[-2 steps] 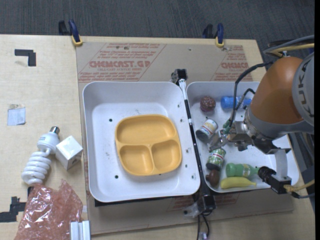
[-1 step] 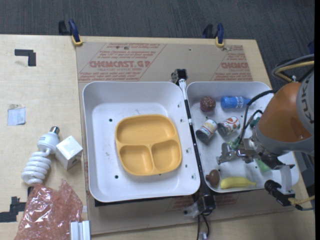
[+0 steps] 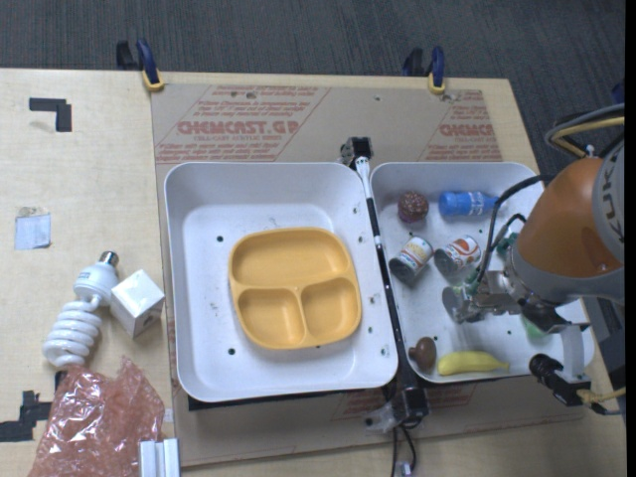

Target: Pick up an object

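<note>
- Orange-banded and grey, the arm (image 3: 581,237) reaches in from the right edge of the frame over the right-hand white bin (image 3: 422,179).
- Its gripper (image 3: 467,301) hangs low at the centre right of that bin; whether it is spread or pressed together cannot be made out, and nothing shows between its tips.
- Just above the gripper lies a red-and-white can (image 3: 458,255), close to the metal tip.
- Left of it, a second small can (image 3: 409,259) lies tilted.
- Toward the upper part of the bin sit a dark red ball (image 3: 413,206) and a blue bottle (image 3: 467,203) on its side.
- Below the gripper, along the bin's lower wall, a yellow banana (image 3: 472,364) lies flat, with a brown rounded object (image 3: 424,351) just left of it.
- In the left bin (image 3: 194,266), mid-frame, rests a yellow divided tray (image 3: 295,286).
- Out on the bench at lower left lie a spiral light bulb (image 3: 79,316), a small white box (image 3: 137,301) and crumpled pink plastic wrap (image 3: 94,420).
</note>
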